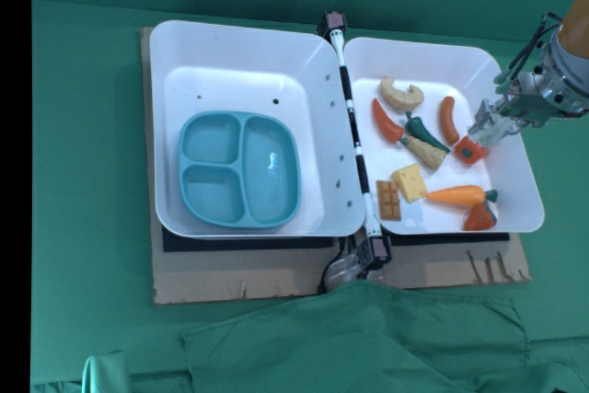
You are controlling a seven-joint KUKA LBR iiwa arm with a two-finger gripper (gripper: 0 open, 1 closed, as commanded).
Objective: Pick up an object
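The grey two-finger gripper [482, 133] hangs low at the right white bin's [515, 189] far right edge, directly over a small red-orange toy pepper [469, 151]; whether it grips the pepper cannot be told. A teal 3-compartment plate [239, 168] lies in the left white bin [230, 51].

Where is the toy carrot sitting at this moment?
The carrot lies in the right bin, near its front edge, between the yellow cheese wedge and the strawberry.
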